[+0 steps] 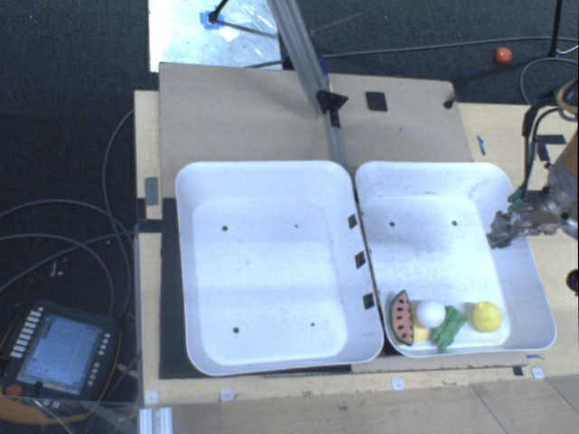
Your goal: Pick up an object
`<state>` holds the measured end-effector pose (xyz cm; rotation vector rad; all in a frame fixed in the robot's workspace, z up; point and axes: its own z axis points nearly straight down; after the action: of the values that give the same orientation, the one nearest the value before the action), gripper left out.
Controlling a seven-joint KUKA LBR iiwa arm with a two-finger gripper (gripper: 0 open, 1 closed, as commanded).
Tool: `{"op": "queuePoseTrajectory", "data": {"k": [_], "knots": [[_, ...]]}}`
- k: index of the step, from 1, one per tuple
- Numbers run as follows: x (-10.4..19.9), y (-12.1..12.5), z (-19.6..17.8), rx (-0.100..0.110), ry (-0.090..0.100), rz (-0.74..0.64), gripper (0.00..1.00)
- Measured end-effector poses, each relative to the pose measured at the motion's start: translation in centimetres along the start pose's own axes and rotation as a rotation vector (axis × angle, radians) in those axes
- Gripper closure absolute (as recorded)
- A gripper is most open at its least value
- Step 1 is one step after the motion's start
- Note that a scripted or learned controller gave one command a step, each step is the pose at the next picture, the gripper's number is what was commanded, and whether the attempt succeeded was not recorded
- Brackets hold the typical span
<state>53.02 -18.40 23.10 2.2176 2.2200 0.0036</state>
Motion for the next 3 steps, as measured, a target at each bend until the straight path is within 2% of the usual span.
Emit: {"op": "queuePoseTrajectory", "data": {"k": [3], "knots": [[0.0, 0.1, -3.1, -0.003, 0.0, -0.001, 1.0]]}}
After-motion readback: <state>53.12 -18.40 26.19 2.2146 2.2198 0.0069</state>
